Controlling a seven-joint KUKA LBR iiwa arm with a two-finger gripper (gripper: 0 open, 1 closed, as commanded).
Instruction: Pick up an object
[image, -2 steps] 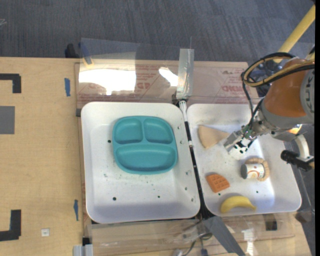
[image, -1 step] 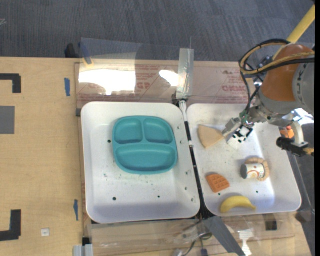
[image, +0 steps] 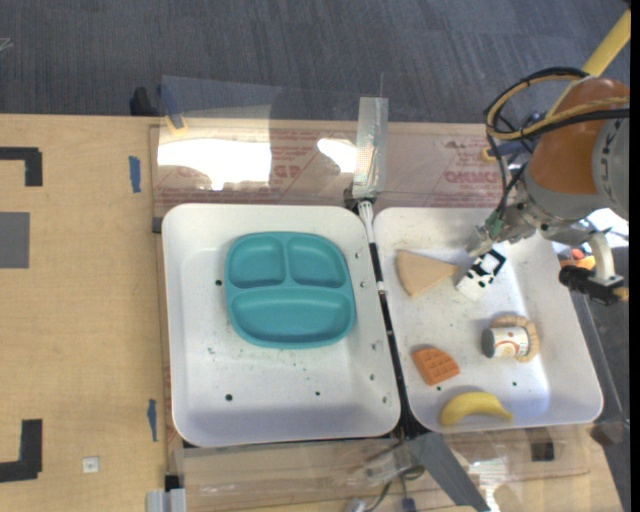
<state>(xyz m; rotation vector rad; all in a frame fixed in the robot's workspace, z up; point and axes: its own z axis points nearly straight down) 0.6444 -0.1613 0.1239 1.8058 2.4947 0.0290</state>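
White-and-black block (image: 481, 273) is the name we are giving the small object sitting in the upper middle of the right bin (image: 560, 372), the likeliest thing for picking up.

Moving from the left, we are first seeing the tan surface (image: 70, 300), which is carrying black corner marks and short strips of blue tape (image: 133, 172).

Next, the left bin (image: 190, 340) is lying on that surface, shallow and white. A teal divided plate (image: 290, 288) is resting flat in its middle, with two small compartments at the far side and one long compartment nearer us.

The right bin is sitting just beside the left one, and their rims are meeting along the centre.

Inside it, a tan wedge (image: 422, 272) is lying near the top left, its right end touching or nearly touching the white-and-black block. Below the wedge, an orange ridged piece (image: 435, 364) is lying flat, and a yellow banana (image: 474, 407) is curving along the near edge. To the right of the orange piece, a short cylinder (image: 510, 339) is lying on its side, apart from its neighbours.

The tool (image: 495, 235) is hanging directly above the white-and-black block, at or very near its upper right edge. We are unable to tell whether the tool is apart, together, or clamped on anything.

The grey arm (image: 575, 160), wearing its orange band, is reaching in from the upper right.
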